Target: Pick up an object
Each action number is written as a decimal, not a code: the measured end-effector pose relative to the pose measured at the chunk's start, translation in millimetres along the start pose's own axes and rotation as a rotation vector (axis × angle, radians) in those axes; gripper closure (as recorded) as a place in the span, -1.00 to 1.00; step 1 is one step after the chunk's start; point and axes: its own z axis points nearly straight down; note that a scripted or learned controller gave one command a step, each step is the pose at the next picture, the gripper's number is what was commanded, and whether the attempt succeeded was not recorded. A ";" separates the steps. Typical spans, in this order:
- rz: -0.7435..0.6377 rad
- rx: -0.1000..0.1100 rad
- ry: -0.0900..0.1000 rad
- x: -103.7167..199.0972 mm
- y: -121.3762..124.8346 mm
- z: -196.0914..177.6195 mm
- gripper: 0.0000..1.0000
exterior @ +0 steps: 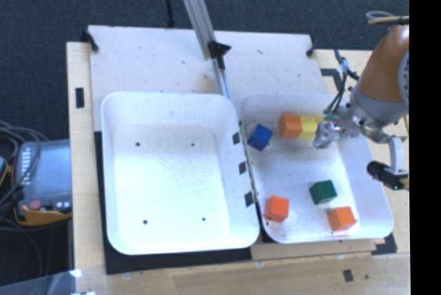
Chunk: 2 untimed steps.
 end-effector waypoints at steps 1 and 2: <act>-0.005 -0.001 0.000 5.2 -6.0 -55.1 1.00; -0.007 -0.001 0.000 3.4 -4.5 -97.3 1.00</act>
